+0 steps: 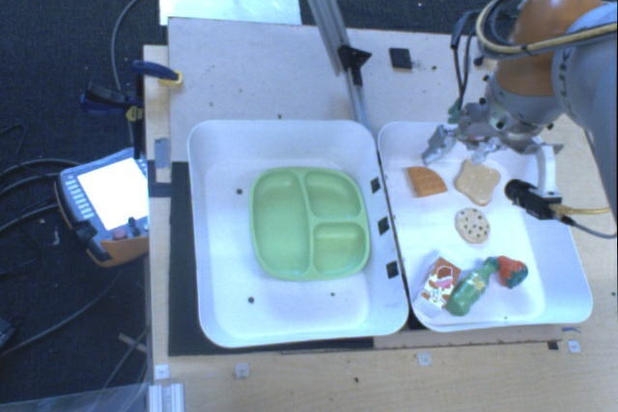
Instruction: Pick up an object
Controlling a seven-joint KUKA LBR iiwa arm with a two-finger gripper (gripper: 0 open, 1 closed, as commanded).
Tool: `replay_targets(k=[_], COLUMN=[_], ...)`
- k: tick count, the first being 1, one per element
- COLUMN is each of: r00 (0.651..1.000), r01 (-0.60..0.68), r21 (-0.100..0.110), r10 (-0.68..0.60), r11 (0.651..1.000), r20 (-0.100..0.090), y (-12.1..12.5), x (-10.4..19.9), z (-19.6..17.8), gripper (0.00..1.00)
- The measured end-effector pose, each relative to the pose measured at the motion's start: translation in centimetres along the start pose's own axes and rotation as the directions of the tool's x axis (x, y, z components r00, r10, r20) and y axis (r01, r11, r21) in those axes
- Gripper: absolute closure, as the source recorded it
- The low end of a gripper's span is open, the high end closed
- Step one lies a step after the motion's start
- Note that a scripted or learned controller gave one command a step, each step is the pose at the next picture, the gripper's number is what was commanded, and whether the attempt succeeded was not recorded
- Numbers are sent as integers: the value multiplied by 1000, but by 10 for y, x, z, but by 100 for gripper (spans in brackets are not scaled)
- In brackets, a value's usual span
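The gripper hovers over the far end of the right bin, fingers apart, nothing between them. The toast slice lies just below it, nearest; the orange wedge sits slightly to its left.

No readable text

The small red-and-white printed carton is showing markings too blurred to read; nothing else is bearing legible lettering.

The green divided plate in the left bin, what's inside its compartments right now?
Nothing lies in the three compartments of the green plate; their floors show bare. It rests flat in the left bin. What lies beneath the plate is covered by it.
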State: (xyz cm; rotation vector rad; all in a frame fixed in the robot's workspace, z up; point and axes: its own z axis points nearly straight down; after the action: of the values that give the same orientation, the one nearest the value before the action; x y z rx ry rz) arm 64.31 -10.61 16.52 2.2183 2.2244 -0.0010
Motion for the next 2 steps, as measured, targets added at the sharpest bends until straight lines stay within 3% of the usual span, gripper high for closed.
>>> replay_targets(k=[2], r00=[1000], r01=[-1], r21=[-2], r10=[1], r11=[1000], r20=[1], y=[-2], x=[1], z=[82], gripper=[0])
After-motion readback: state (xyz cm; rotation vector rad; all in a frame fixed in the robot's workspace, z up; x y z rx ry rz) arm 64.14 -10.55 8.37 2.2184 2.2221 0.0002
